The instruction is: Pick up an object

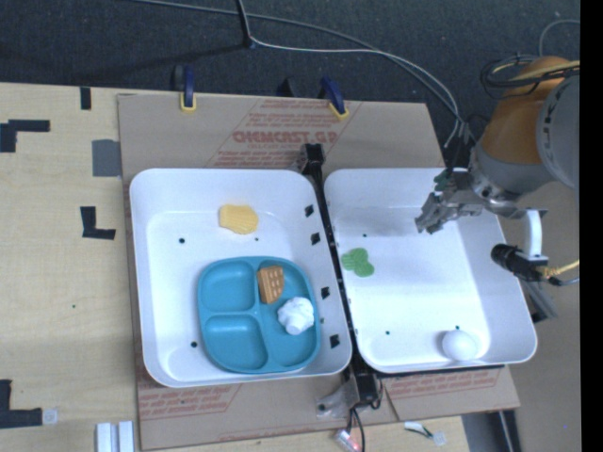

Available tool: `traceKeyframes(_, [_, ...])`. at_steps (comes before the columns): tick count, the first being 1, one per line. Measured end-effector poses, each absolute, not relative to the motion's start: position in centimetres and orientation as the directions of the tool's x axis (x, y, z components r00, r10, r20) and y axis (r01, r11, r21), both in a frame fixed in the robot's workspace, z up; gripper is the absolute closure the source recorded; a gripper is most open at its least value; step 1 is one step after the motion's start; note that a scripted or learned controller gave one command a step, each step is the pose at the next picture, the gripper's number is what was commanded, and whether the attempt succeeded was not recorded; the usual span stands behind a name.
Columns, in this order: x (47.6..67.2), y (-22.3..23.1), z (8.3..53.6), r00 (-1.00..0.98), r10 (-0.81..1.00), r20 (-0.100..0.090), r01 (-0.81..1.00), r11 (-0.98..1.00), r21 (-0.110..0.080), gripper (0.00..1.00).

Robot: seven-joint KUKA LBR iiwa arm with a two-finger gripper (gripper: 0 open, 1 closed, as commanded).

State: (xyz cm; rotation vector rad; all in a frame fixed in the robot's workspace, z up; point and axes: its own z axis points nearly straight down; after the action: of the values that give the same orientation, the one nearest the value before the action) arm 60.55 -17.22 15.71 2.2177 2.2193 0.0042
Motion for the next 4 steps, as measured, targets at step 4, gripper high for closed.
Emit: traceKeyframes(4, [57.9,-2.6,20.0,-0.005,1.000,0.001,1.000,0.005,-0.001,1.00])
